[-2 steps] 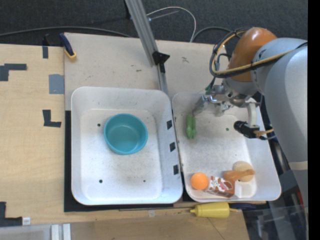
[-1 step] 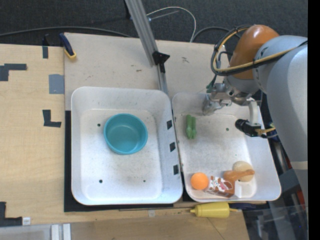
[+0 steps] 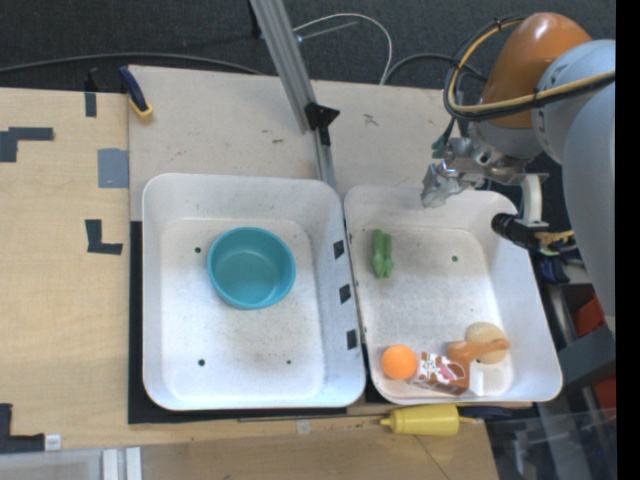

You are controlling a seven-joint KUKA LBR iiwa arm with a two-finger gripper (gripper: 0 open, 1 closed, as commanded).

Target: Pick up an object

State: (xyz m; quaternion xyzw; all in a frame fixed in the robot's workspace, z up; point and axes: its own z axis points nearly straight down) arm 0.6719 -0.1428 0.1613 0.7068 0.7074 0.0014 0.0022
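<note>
The gripper (image 3: 437, 190) hangs over the far rim of the right bin (image 3: 520, 268), below the grey arm (image 3: 590, 98) and its orange band (image 3: 530, 58), which enter from the right. How far it is open cannot be told from this slanted view. Nothing is seen between its tips, and it touches none of the objects.

Two shallow white bins sit side by side on a pale bench (image 3: 220, 128) edged by light wood (image 3: 50, 298) carrying grey and dark tape marks. A slanted metal pole (image 3: 285, 53) crosses the far side of the bench, and cables (image 3: 350, 28) lie on the dark floor behind it. A yellow-tipped tool (image 3: 136, 92) rests at the bench's far left corner. The left bin (image 3: 170, 368) holds a teal bowl (image 3: 251, 267), upright, left of centre.

In the right bin, a green object (image 3: 381, 253) lies near the left wall, well apart from the gripper; its long axis runs from the far side toward the near side, roughly parallel to that wall. At the near edge, an orange ball (image 3: 399, 362) sits just beside a small red-and-white packet (image 3: 440, 370); a tan rounded item (image 3: 480, 343) and a white piece (image 3: 491, 377) crowd the near right corner. A yellow bottle (image 3: 425, 421) lies on its side outside the bin, along the near rim.
</note>
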